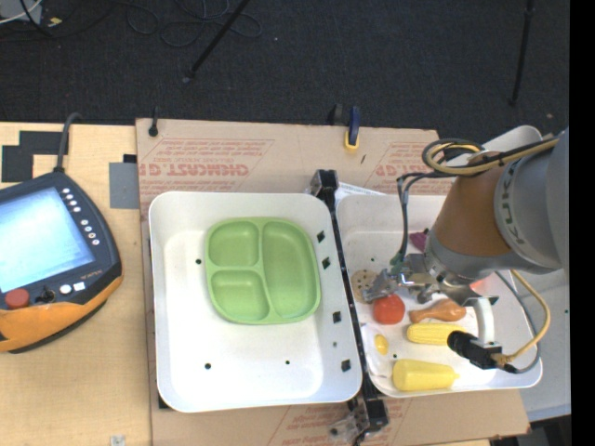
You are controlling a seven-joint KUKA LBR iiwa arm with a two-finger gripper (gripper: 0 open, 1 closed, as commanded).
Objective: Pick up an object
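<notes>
Camera view: the gripper sits low in the right bin, at the bin's 9 o'clock side. The red tomato lies just beside the gripper, at its 6 o'clock; whether they touch cannot be told, nor can the state of the fingers. At 3 o'clock of the tomato lie an orange carrot and a corn cob. A yellow block lies at the bin's 6 o'clock. The left bin holds a green divided plate.
</notes>
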